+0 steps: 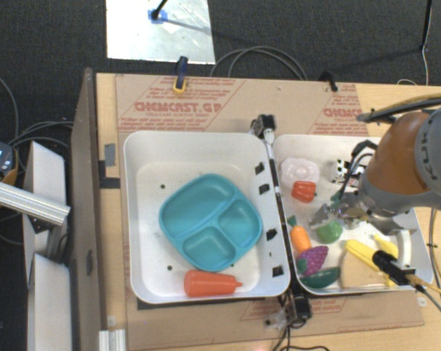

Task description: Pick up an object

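Note:
My gripper point(336, 212) is down in the right bin point(308, 143), reaching in from the right under the grey arm with its orange band. It hangs right over a round green toy point(328, 232). Around it lie a red pepper-like toy point(303, 191), a pale pink lump point(299, 170), a small orange carrot point(300, 238), purple grapes point(314, 257), a dark green piece point(319, 277) and a yellow corn-like toy point(363, 252). I see nothing clearly between the fingers.
The left bin point(143, 196) holds a teal sectioned plate point(210, 222) and a large orange carrot point(210, 284). A black clip divider point(271, 189) joins the two bins. Cables run behind the bench and along the right edge.

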Motion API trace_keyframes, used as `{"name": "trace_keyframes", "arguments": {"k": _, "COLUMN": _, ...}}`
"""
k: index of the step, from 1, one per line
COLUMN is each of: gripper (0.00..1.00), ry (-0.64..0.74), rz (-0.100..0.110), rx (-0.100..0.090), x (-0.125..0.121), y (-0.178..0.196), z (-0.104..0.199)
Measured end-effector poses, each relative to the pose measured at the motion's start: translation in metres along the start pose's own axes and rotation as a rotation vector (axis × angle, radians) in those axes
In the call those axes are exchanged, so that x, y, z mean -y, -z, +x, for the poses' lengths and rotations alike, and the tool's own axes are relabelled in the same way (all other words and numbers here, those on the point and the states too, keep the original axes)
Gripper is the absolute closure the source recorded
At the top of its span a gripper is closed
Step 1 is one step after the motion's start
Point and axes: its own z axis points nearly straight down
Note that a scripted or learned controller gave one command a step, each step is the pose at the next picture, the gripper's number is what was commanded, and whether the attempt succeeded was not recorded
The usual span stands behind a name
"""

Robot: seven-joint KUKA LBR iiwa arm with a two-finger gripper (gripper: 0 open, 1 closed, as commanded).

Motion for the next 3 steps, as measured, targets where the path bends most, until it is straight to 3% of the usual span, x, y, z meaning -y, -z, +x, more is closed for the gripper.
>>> {"name": "trace_keyframes", "arguments": {"k": 1, "gripper": 1.00, "ry": 0.001, "rz": -0.014, "rx": 0.004, "x": -0.005, "y": 0.015, "z": -0.001}}
{"name": "trace_keyframes", "arguments": {"k": 2, "gripper": 0.00, "ry": 0.000, "rz": -0.014, "rx": 0.004, "x": -0.005, "y": 0.015, "z": -0.001}}
{"name": "trace_keyframes", "arguments": {"k": 3, "gripper": 0.00, "ry": -0.001, "rz": -0.010, "rx": 0.004, "x": 0.041, "y": -0.003, "z": 0.002}}
